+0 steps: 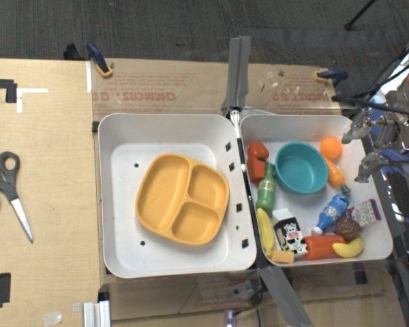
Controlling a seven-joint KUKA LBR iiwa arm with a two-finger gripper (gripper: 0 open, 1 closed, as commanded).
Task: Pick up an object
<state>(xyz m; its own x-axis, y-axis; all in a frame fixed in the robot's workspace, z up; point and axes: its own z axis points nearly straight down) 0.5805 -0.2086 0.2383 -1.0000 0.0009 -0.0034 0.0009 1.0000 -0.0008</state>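
2 bins: white, side by side on a tan bench (41, 114) (dark floor behind).
Toys: teal bowl (301, 168), right bin (375, 251).
Gripper (368, 148): right edge; finger state unclear.

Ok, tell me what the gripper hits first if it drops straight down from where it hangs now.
Probably the right rim of the right bin, near the purple packet. The gripper hangs at that edge, and its height can't be judged from this slant.
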